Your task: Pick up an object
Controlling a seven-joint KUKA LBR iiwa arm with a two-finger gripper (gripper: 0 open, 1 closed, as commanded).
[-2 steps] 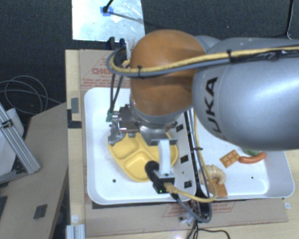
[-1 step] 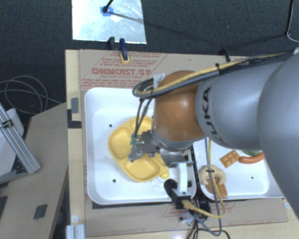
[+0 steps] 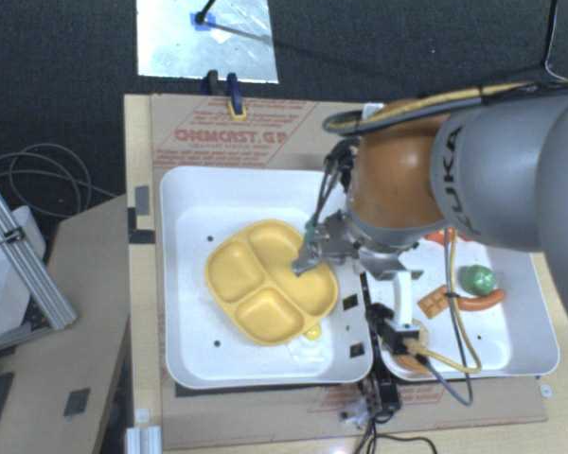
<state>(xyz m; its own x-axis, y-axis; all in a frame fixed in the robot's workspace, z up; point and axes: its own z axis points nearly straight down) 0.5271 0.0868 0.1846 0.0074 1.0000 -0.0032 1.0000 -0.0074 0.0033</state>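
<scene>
A yellow divided plate (image 3: 265, 282) lies tilted in the left white bin (image 3: 199, 216), with a small yellow piece (image 3: 311, 331) poking out under its lower right edge. The grey arm with its orange band (image 3: 398, 183) hangs over the wall between the two bins. My gripper (image 3: 310, 252) reaches down at the plate's right rim, and the wrist hides most of it. Whether it touches the plate I cannot tell.
The right bin (image 3: 535, 348) holds a green ball (image 3: 477, 278), an orange-red sausage (image 3: 483, 300), a brown waffle piece (image 3: 434, 302) and a tan item (image 3: 412, 353) at the front. Yellow cables (image 3: 450, 357) trail from the wrist. A metal sheet (image 3: 206, 26) lies behind the bench.
</scene>
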